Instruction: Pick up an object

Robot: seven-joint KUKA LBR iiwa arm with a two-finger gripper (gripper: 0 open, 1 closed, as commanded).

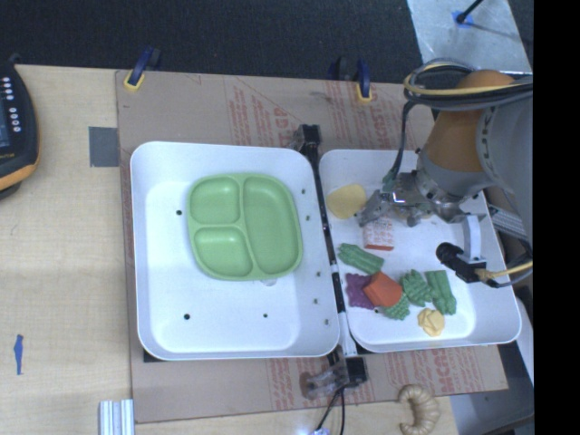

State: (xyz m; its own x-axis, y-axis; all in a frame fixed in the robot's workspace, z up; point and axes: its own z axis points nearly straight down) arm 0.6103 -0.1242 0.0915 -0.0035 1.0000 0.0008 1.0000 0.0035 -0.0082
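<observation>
My gripper (pixel 388 208) hangs low over the upper middle of the right bin (pixel 494 311). A small white and red packet (pixel 379 236) lies just below it, and a pale yellow round piece (pixel 346 199) lies to its left. Toy food is scattered toward the bin's front: a green pod (pixel 361 259), a purple piece (pixel 357 290), an orange-red piece (pixel 384 289), two green pieces (pixel 415 285) (pixel 441 290) and a small yellow piece (pixel 431 321). I see nothing lifted off the bin floor.
The left bin (pixel 149 270) holds a light green divided plate (pixel 245 225). A ridge with clips (pixel 324 234) separates the two bins. A tan curled thing (pixel 419 408) lies on the bench in front of the right bin.
</observation>
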